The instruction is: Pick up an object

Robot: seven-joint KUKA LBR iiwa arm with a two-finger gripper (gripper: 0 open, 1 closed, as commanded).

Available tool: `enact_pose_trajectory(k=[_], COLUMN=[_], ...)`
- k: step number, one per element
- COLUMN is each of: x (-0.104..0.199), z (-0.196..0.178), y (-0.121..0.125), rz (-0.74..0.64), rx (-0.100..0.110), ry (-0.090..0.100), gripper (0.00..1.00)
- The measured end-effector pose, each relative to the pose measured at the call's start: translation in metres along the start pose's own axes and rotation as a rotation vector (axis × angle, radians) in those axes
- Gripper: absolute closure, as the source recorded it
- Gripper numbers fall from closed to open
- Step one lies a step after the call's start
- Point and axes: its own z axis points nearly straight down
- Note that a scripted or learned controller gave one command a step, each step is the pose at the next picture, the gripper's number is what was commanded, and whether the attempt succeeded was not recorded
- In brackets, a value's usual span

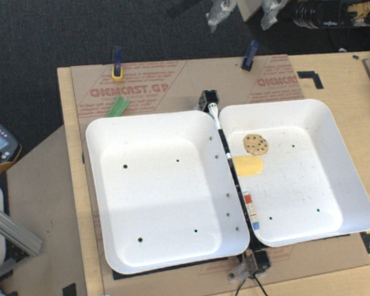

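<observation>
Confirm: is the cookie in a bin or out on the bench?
In. The cookie lies flat inside the right bin, near its left wall, just above a yellow block.

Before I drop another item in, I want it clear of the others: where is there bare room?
The left bin floor is bare wall to wall. In the right bin, the right half is free; the cookie, yellow block and small tube crowd the divider side.

Cookie (pixel 256 144) above yellow slab (pixel 248 166)

gripper (pixel 245 11) raised at top edge, fingers seemingly parted.
</observation>
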Motion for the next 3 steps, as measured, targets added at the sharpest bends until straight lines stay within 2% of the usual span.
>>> enact_pose_trajectory(k=[1, 2, 3], x=[0.092, 0.087, 0.125], z=[0.002, -0.011, 0.141], y=[0.038, 0.037, 0.044], rz=[0.007, 0.015, 0.014], rx=[-0.002, -0.007, 0.019], ry=[-0.002, -0.003, -0.009], gripper=[0.0, 1.0, 1.0])
